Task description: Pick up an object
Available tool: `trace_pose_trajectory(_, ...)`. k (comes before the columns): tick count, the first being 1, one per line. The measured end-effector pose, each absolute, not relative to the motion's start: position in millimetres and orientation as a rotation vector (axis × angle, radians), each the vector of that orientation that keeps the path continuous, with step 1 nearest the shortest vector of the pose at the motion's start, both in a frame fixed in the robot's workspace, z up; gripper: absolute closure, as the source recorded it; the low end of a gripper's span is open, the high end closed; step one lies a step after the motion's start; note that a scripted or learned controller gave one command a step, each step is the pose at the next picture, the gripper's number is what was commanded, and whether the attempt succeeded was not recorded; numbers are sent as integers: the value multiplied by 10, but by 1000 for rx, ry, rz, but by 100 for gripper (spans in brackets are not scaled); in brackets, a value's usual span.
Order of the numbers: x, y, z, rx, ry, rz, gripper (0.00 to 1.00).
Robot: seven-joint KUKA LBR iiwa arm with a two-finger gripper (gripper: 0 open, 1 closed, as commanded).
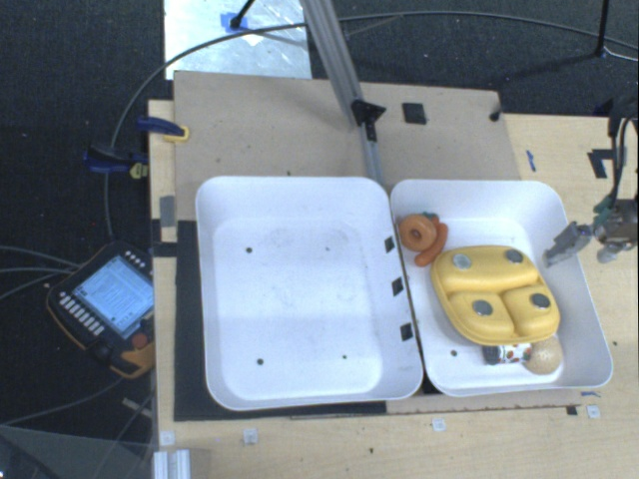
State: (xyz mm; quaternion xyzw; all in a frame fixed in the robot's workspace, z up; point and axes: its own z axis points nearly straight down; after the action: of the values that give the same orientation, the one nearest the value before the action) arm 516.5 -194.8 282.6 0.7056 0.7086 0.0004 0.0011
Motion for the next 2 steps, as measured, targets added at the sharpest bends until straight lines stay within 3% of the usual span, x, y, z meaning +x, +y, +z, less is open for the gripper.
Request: trace_pose_trajectory(2,5248,-2049,1772,2222,2224,-2,0)
